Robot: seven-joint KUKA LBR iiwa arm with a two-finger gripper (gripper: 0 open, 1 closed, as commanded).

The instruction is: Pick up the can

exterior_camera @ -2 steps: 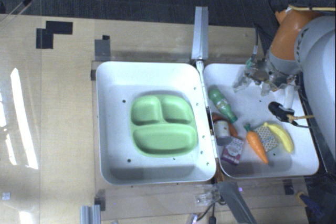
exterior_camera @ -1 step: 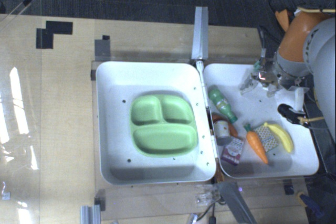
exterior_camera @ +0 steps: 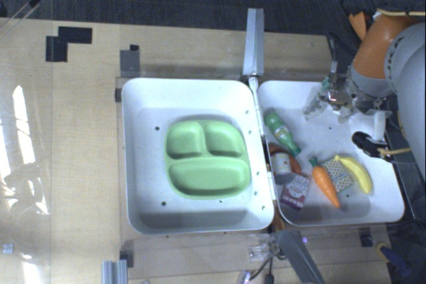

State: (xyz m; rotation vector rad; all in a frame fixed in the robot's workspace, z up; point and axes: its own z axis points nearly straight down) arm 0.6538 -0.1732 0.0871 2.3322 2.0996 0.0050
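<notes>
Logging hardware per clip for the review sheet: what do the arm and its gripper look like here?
The arm is grey with rounded casings and a bright orange band above the wrist. The gripper at its end is a small cluster of pale metallic parts with a touch of green near its top. Dark cables run behind the arm along the bench's far edge.

Two shallow white plastic bins sit side by side on a pale wooden bench (exterior_camera: 66, 143). The left bin (exterior_camera: 143, 209) holds a green three-compartment tray (exterior_camera: 208, 157). The right bin (exterior_camera: 386, 206) holds a green plastic bottle (exterior_camera: 281, 131), a red-labelled can (exterior_camera: 281, 163), a purple packet (exterior_camera: 295, 190), an orange carrot (exterior_camera: 325, 185) and a yellow banana (exterior_camera: 356, 173). The grey arm's gripper (exterior_camera: 327, 100) hovers over the right bin's far edge.
</notes>
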